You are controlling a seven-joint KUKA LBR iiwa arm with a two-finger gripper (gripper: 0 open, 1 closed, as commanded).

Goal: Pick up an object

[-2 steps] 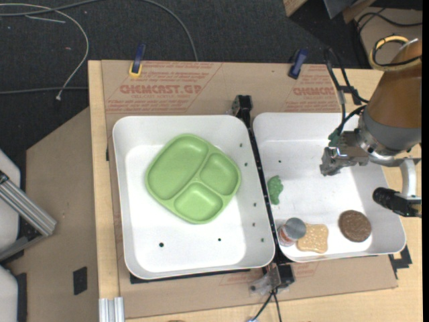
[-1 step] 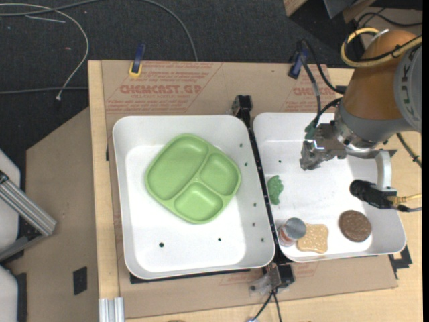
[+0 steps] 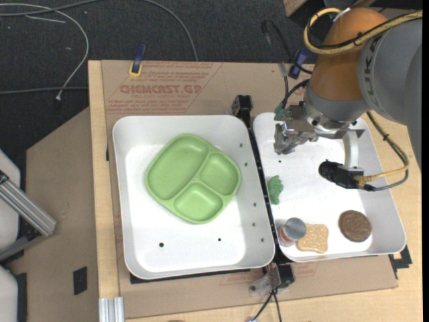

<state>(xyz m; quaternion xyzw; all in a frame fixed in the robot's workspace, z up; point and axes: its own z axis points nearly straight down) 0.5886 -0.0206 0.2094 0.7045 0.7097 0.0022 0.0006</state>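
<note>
In the right bin (image 3: 385, 210) lie a small green leafy piece (image 3: 275, 188) at the left wall, a small tin can (image 3: 293, 229) on its side, a tan toast-shaped piece (image 3: 313, 239) and a brown round cookie (image 3: 354, 225) near the front. My gripper (image 3: 287, 141) hangs over the bin's back left part, above and behind the green piece, fingers pointing down. Nothing shows between its fingers. Whether they are open or shut is unclear from this angle.
The left bin (image 3: 134, 247) holds a green three-part plate (image 3: 193, 177). A black clamp (image 3: 242, 106) sits between the bins at the back. A black part with a yellow cable (image 3: 342, 173) hangs off the arm over the right bin.
</note>
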